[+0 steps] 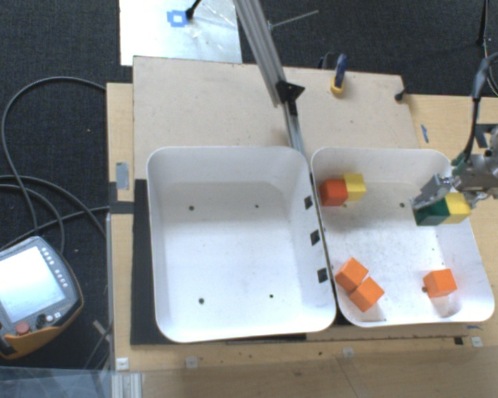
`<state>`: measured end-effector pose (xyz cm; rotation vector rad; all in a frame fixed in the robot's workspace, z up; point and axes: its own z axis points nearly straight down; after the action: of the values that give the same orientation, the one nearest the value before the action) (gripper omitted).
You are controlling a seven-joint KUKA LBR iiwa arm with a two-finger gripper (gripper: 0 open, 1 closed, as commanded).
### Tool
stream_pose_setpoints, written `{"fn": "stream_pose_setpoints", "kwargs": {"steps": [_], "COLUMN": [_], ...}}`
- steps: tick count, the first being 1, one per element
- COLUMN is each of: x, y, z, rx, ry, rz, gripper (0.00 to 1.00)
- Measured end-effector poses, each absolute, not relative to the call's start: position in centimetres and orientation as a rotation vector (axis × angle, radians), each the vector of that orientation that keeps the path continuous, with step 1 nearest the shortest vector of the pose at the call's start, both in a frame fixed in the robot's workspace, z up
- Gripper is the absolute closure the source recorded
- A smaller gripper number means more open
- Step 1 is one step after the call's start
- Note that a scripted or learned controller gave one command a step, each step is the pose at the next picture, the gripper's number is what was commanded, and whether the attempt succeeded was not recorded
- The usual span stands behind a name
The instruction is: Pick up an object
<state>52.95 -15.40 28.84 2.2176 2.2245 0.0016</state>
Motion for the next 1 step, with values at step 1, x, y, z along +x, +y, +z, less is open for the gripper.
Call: {"fn": "stream_pose_setpoints", "kwargs": {"steps": [1], "x": [54.55], "y": [-14.60], "z": [28.91], "rx": [2.213], "ry": [2.228], "rz": [0.002], "gripper": [0.00]}}
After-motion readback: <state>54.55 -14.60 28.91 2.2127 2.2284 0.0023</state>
